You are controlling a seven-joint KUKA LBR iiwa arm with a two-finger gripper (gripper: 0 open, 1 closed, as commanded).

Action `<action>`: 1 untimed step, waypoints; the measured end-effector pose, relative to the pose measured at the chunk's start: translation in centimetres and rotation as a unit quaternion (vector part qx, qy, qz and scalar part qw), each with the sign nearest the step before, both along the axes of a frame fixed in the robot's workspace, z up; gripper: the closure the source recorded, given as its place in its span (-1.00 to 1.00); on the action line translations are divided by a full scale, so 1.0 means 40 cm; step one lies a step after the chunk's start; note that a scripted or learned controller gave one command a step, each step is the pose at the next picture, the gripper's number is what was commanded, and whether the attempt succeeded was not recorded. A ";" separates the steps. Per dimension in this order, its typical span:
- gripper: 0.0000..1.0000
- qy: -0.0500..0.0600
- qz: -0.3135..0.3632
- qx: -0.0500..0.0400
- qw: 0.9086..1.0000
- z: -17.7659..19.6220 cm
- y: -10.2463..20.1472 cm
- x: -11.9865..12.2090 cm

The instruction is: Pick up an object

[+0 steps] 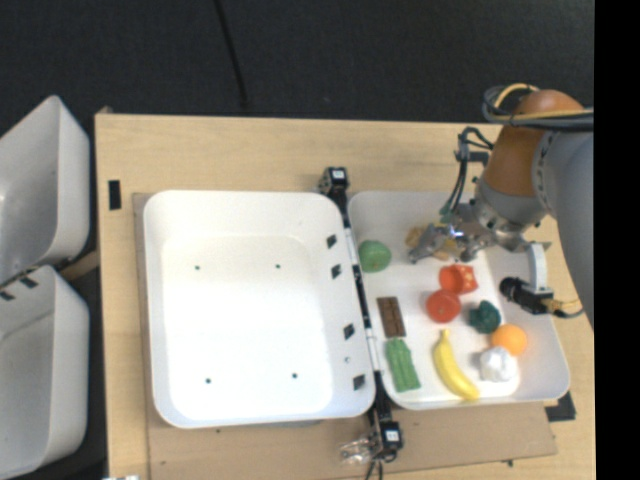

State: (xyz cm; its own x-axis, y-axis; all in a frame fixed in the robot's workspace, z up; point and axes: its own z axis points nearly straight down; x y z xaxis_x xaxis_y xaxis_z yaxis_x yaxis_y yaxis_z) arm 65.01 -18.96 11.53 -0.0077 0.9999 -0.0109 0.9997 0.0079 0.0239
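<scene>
Camera view showed the gripper (437, 240) low near the right bin's (556, 368) far edge; whether it was parted or closed could not be told. Beside it sat a red pepper (457, 278), with a tomato (443, 307), banana (453, 366) and orange (509, 339) toward the near edge

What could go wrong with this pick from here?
1. The gripper sits low in the right bin, near its far side, close to a red pepper-like piece and a tomato; it may nudge them.
2. The items are packed tightly, so the fingers could catch two at once or slip off round ones like the green ball.
</scene>
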 end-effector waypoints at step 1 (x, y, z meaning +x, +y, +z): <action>-1.00 0.000 0.000 0.000 1.000 0.000 0.000 0.000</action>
